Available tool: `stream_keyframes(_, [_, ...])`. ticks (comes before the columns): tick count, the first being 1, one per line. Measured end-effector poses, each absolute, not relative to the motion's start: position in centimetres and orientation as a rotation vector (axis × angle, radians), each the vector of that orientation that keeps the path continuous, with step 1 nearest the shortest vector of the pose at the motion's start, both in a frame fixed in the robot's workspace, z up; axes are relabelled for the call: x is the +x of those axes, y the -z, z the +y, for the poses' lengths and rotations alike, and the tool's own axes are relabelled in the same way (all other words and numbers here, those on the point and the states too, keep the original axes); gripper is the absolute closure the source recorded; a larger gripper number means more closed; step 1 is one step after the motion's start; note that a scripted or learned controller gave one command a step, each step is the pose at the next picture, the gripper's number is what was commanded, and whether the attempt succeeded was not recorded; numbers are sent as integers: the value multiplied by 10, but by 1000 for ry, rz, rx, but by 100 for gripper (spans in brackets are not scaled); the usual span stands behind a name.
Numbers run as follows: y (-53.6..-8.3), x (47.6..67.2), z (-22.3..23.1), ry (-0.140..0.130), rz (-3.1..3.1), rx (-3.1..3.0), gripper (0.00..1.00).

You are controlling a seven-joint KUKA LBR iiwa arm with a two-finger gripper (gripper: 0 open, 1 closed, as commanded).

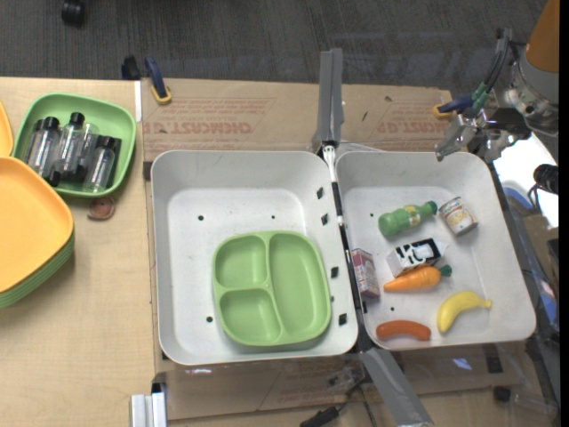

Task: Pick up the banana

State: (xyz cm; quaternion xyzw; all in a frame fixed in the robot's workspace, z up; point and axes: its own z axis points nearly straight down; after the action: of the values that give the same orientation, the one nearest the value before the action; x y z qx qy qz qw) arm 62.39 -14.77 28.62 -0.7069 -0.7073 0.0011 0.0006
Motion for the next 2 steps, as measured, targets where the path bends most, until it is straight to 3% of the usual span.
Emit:
stream_keyframes(1, [-221, 621, -177, -7, -1760, -2599, 0])
stream_keyframes(2, [-91, 579, -191, -7, -879, -3014, 0])
